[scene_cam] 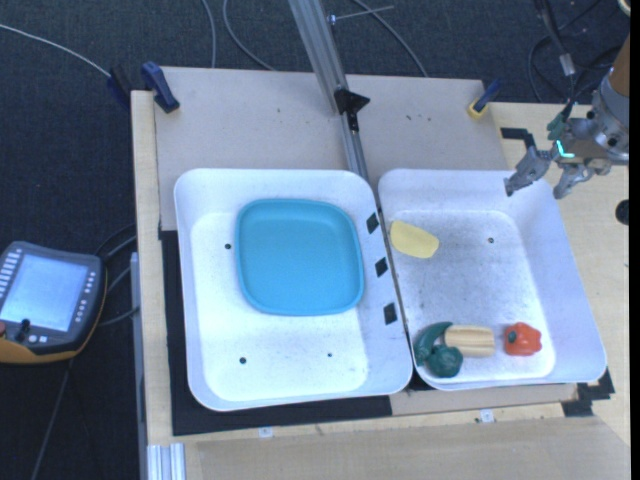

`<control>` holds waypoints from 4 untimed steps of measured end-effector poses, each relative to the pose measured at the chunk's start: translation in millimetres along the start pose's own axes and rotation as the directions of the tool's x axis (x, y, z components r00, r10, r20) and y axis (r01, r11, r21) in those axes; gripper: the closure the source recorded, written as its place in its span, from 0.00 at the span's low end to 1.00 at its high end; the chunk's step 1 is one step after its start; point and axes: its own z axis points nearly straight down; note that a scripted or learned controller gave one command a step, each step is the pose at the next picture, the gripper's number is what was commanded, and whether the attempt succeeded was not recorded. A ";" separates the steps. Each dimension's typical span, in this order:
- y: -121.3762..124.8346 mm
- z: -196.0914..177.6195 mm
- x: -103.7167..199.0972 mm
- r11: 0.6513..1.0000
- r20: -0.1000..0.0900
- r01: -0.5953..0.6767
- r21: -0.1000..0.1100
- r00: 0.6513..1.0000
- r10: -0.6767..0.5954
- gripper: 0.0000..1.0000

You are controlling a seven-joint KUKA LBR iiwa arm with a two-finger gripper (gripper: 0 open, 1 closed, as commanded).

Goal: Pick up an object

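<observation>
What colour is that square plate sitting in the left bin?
The plate is light blue, a turquoise shade, plain with no pattern. The camera view shows it clearly from above.

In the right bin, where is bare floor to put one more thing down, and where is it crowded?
The right bin is bare across its middle, between the yellow piece by the divider and the front row. Crowded: the front edge, where green pepper, tan block and red pepper sit close together.

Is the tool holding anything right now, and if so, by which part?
Nothing is held. The tool hangs open over the right bin's upper right rim, apart from every item inside.
</observation>
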 end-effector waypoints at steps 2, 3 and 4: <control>-0.9 62.5 3.6 1.000 -0.001 0.000 0.005 1.000 0.000 0.00; 0.3 125.1 2.4 1.000 -0.001 0.000 0.006 1.000 0.000 0.00; -0.4 163.6 2.9 1.000 -0.001 0.000 0.004 1.000 0.000 0.00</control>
